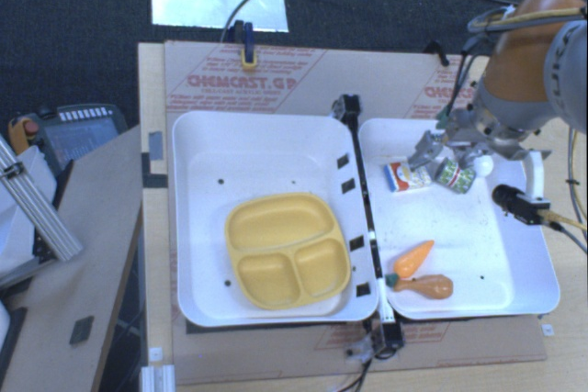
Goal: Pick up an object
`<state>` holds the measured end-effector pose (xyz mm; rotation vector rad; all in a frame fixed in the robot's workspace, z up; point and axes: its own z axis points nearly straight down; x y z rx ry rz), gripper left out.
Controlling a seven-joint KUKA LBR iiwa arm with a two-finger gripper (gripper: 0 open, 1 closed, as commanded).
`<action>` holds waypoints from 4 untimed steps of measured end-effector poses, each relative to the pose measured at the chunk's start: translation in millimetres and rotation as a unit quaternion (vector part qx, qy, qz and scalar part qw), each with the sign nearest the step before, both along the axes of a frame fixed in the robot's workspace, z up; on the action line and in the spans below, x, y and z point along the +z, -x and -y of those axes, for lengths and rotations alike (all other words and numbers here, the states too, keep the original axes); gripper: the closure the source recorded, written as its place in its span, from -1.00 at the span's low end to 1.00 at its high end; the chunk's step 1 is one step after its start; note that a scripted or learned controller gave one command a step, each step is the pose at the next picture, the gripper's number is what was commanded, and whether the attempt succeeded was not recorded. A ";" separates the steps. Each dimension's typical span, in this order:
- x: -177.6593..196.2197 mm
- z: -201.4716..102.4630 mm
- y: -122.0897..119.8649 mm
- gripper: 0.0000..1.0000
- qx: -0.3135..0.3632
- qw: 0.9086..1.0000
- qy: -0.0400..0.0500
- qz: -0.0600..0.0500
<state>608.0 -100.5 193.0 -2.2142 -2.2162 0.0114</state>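
My gripper (439, 153) hangs low over the back of the right bin (524, 289). A small white carton with red and blue print (404, 175) lies just to its left. A green can-like object (457, 177) sits right under it, partly covered by the hand. A small white ball (483, 165) rests beside the green object. Whether anything is in the gripper's hold is hidden from this angle. An orange carrot (415, 258) and a tan drumstick-shaped toy (425, 286) lie near the bin's front left.
The left bin (197, 197) holds a yellow divided tray (287, 249). A black divider strip (358, 197) runs between the two bins. The arm's orange band (524, 41) looms over the right bin's back right corner.
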 end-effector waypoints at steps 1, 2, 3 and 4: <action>7.3 -0.2 -2.9 -1.00 0.001 1.000 0.001 0.006; -53.8 4.8 0.1 -1.00 0.000 1.000 0.000 0.004; -106.1 4.2 0.4 -1.00 0.000 1.000 0.000 0.005; -92.4 4.8 -0.9 1.00 0.000 1.000 0.001 0.007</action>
